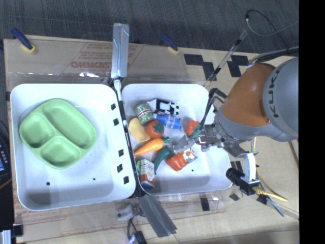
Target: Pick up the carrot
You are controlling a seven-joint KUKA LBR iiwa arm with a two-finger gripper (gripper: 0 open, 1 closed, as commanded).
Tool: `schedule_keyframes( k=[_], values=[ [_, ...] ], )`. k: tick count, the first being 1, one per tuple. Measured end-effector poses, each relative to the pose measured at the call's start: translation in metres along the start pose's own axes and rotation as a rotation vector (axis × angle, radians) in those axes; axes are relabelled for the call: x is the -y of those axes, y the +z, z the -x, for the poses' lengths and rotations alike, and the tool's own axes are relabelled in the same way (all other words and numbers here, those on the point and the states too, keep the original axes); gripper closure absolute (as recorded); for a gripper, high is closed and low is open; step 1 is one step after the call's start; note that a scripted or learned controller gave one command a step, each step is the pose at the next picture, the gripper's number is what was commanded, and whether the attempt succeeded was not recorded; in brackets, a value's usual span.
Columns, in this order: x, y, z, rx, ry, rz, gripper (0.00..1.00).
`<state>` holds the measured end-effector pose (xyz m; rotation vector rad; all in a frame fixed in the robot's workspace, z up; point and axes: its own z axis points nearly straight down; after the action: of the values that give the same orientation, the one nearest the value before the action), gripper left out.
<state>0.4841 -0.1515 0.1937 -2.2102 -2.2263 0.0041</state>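
Observation:
The carrot (149, 146) is orange and lies slanted in the right bin (203, 174), at the left of the pile of toy food. My gripper (181, 145) hangs low over the pile's middle, to the right of the carrot and apart from it. It sits just above a red carton (181, 159) and beside a green pepper-like piece (161, 158). The arm reaches in from the right, with its orange band (249, 98) above the bin's right wall.
Around the carrot lie a yellow lemon-like piece (137, 129), a tomato (154, 129), a green can (144, 112), a blue packet (168, 121) and a small can (147, 173). The left bin (30, 187) holds a green divided plate (57, 132).

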Motion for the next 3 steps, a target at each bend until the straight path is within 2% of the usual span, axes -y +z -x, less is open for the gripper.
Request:
schedule_keyframes(
  k=[1,2,3],
  values=[
    [-0.061,0.103,-0.054,0.002,-0.163,0.003,0.0],
    [-0.061,0.093,-0.054,0.001,-0.166,-0.001,1.0],
    [-0.092,-0.026,-0.081,0.002,-0.273,0.005,1.0]
  ],
)
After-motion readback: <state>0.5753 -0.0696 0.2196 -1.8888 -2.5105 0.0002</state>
